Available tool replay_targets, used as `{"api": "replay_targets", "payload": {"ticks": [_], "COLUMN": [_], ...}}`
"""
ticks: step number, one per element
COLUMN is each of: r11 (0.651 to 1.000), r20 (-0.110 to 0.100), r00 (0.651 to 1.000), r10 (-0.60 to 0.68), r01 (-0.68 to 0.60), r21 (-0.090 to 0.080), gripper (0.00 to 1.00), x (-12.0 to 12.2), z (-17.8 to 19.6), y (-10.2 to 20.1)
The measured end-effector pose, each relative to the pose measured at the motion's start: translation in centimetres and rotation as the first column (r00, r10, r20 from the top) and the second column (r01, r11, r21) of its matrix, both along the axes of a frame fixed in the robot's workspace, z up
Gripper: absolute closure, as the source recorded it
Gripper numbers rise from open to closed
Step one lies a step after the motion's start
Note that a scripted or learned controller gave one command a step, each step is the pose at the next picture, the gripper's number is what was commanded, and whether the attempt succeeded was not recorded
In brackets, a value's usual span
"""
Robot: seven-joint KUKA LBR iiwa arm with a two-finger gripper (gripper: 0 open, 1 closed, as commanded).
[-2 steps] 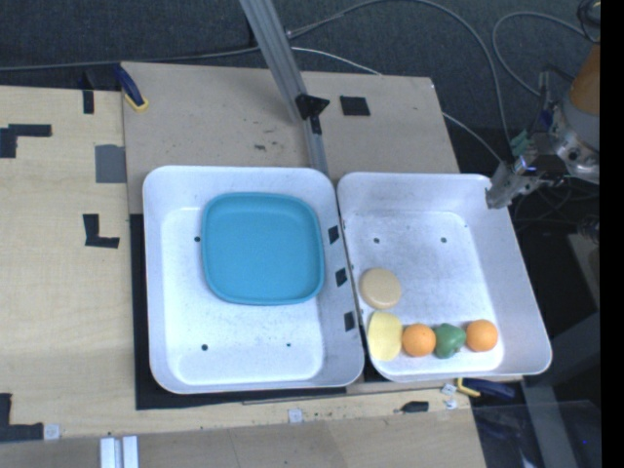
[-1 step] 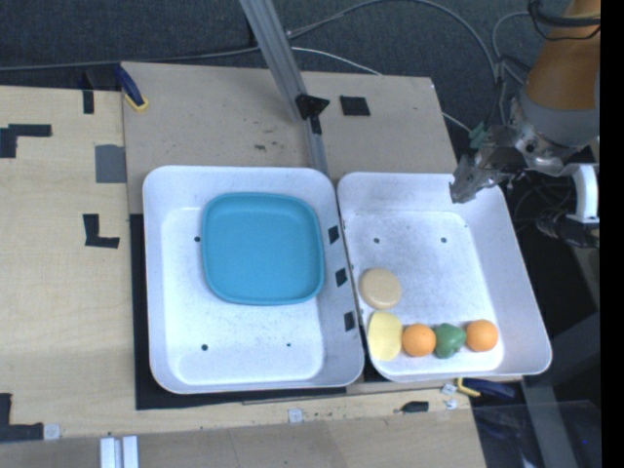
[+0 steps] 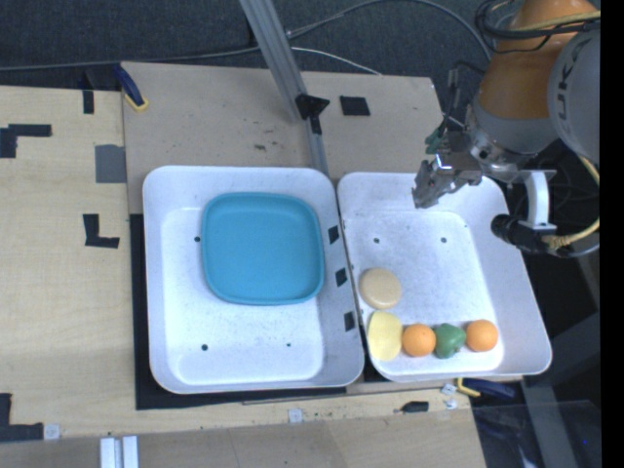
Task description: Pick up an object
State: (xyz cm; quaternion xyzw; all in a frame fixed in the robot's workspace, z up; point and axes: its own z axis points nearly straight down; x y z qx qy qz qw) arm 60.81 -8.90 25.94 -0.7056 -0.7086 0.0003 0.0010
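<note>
- Over the right bin's [image 3: 507, 291] far edge hangs your gripper [image 3: 427, 195] — grip state can't be told.
- Near wall: beige puck [image 3: 379, 287], lemon [image 3: 384, 336], two oranges [image 3: 418, 340], well apart from it.

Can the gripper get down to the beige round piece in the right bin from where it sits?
Probably yes. The gripper hangs over the right bin's far end, bare floor lies between, and the beige round piece is open from above; only the yellow piece touches its near side.
</note>
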Motion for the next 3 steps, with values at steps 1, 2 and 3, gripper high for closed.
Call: {"api": "replay_targets", "payload": {"ticks": [1,2,3], "r11": [1.000,1.000,1.000], "r20": [0.001,0.001,0.001], "r00": [1.000,1.000,1.000], "r10": [0.000,-0.001,0.001], "r01": [0.000,0.001,-0.001], "r21": [0.000,0.000,0.000], "gripper": [1.00,1.00,1.00], "x": [1.3,2.3,1.8], "z": [-0.2,-1.0,-1.5], "y": [4.7,9.0,14.8]}}
